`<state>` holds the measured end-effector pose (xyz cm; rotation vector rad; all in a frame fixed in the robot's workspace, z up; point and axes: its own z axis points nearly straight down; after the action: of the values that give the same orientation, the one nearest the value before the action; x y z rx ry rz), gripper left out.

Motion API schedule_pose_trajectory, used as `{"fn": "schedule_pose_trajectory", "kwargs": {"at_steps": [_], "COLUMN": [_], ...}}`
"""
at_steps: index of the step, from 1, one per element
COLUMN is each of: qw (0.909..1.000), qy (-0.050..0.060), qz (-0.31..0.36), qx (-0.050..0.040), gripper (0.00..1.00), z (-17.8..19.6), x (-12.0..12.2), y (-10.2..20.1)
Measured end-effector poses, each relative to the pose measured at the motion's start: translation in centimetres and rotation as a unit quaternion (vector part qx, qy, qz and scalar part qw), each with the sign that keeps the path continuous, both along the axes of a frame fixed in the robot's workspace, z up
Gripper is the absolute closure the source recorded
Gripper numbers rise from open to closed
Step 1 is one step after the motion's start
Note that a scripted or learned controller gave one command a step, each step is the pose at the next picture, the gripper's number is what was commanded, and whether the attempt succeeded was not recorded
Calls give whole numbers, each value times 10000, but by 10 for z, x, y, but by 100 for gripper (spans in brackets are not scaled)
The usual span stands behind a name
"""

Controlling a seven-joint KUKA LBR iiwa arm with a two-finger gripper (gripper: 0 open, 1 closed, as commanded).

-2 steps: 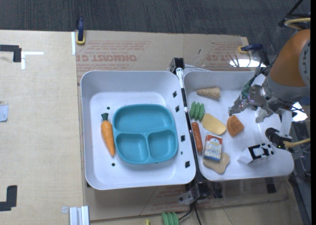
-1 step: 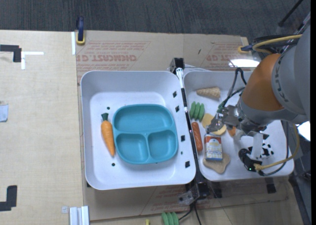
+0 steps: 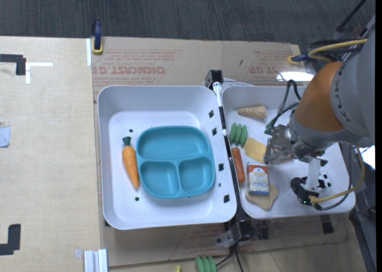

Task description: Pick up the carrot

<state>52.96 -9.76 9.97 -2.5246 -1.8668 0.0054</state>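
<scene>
The gripper (image 3: 276, 151) is hanging low over the right bin (image 3: 334, 205), and I cannot tell how it is set, since the arm (image 3: 334, 104) is blocking most of it. It is hovering just beside a yellow cheese wedge (image 3: 255, 148), with a small carton (image 3: 258, 180), a sausage (image 3: 239, 164) and a green pea pod (image 3: 238, 133) lying close by, and a pale cone (image 3: 253, 111) sitting further up the bin.

The carrot (image 3: 131, 164) is lying well apart in the left bin (image 3: 167, 101), lengthwise and just beside the left edge of the blue tray (image 3: 176, 161), its green top pointing up the view.

To do this step well, the arm is probably needing to lift clear of the food, cross the divider, and come down over the carrot's middle with the grip running across its narrow width. The tray rim is crowding one side, so a centred, square descent looks important.
</scene>
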Motion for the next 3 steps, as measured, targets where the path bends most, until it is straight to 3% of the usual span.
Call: {"fn": "schedule_pose_trajectory", "kwargs": {"at_steps": [1,2,3], "qw": [10000,9997,9961], "qy": [1,-2,-10], "qz": [-4,253,-878], "qx": [1,-4,-13], "gripper": [0,0,0], "z": [0,-9,-8], "x": [0,37,83], "y": [0,-41,-82]}}
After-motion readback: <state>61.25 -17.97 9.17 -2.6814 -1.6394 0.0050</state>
